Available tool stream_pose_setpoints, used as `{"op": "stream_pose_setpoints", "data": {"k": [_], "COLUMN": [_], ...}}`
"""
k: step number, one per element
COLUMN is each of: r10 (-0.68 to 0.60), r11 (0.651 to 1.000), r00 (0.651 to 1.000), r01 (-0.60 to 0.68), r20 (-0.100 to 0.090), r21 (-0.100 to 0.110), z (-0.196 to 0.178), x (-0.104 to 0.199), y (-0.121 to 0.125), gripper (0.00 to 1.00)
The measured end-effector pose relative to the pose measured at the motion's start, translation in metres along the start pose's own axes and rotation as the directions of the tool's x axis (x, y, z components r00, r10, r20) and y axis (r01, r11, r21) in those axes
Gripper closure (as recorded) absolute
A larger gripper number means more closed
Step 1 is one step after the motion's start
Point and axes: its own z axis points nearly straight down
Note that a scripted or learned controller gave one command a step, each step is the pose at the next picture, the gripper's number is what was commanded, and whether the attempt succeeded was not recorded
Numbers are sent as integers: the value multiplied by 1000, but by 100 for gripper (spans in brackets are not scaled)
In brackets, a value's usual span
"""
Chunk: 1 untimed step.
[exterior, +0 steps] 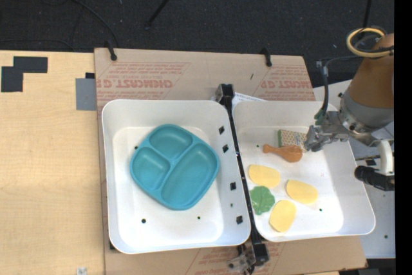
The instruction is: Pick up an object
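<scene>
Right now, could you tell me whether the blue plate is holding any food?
Empty: the blue plate shows bare compartments, lying flat in the left bin.

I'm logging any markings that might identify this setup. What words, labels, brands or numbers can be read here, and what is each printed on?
"CHEMCAST. G P": red print on the brown protective sheet behind the left bin; the letters appear reversed in the picture.
A second red print of the same style on the same sheet behind the right bin: too faint to read surely.
Red print on the sheet's front edge below the bins: too small to read.
</scene>
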Motion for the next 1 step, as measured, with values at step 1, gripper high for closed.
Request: {"op": "stream_pose_setpoints", "data": {"k": [1], "r10": [0], "r11": [1000], "r00": [1000], "r01": [0], "r20": [0], "r21": [1], "z": [-43], "x": [-2], "y": [-3], "gripper": [100]}}
